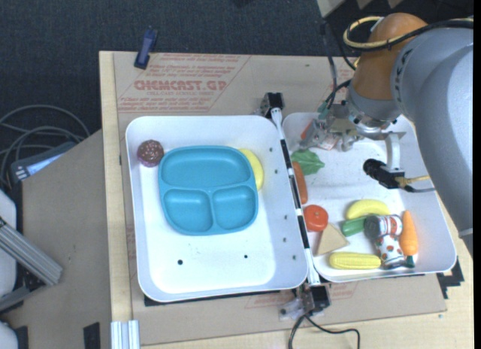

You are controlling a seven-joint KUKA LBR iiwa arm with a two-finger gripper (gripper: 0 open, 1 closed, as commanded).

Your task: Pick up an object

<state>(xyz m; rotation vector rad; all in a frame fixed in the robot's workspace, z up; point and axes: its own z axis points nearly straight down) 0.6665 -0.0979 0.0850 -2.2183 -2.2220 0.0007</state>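
Observation:
My gripper (333, 136) hangs low over the far left corner of the right bin (434, 206), under the grey arm with its orange band. Just in front of it lie a green leafy piece (307, 162) and a red-orange sausage (300, 183) along the bin's left wall. Nothing is visibly held by the gripper. Nearer the front lie a red tomato (316, 216), a yellow banana (367, 207), a green vegetable (353, 226), a small can (385, 236), a carrot (408, 235), a corn cob (355, 261) and a tan wedge (331, 241).
The left bin (218, 265) holds a blue divided plate (209, 189), a yellow piece (255, 168) tucked behind its right edge and a brown-pink ball (150, 153) at the far left corner. The bins' shared wall (291, 189) runs between them.

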